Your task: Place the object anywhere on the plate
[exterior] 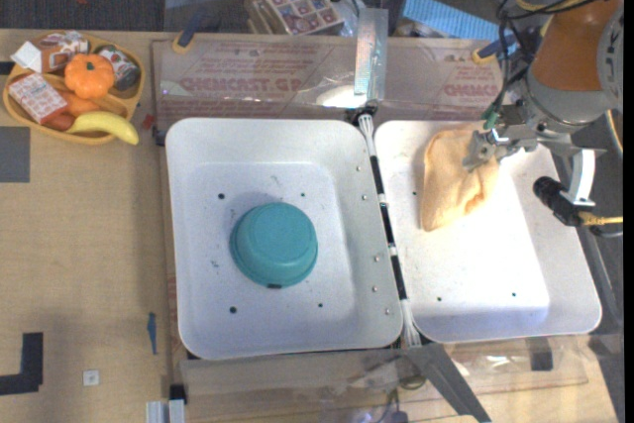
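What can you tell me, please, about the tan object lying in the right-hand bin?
The tan object looks like soft, crumpled cloth or a limp bag, pale yellowish-tan, broad at the top and tapering toward its lower end. It lies in the upper left part of the right bin, close to the wall shared with the left bin. The pincer is at its upper right edge, seemingly touching it; a grip cannot be confirmed.

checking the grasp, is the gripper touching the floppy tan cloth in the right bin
Touching. The camera view shows the gripper overlapping the upper right edge of the floppy tan cloth, no gap visible.
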Available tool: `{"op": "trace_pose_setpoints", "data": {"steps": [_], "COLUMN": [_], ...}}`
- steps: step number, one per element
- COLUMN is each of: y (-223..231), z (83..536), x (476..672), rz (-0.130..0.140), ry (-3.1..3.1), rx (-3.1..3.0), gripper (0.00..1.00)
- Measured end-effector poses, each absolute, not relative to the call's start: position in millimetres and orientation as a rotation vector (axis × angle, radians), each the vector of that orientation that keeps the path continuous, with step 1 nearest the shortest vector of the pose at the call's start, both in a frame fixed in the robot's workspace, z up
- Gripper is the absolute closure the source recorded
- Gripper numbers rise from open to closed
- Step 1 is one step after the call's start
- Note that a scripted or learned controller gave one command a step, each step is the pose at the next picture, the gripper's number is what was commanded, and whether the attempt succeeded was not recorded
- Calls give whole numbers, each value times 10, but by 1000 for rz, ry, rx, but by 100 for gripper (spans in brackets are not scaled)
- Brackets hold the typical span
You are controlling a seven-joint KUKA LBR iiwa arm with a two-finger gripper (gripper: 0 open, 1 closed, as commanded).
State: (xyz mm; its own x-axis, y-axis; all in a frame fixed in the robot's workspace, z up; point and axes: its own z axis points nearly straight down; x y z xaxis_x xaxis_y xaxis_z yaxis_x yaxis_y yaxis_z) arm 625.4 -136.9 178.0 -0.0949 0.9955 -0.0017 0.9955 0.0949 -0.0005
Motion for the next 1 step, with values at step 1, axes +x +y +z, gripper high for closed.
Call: {"op": "trace_pose_setpoints", "data": {"steps": [1], "y": [-1371], "z": [2252], "x": [6262], "rz": [1], "ry": [2324], "rx": [2110], "gripper": [100]}}
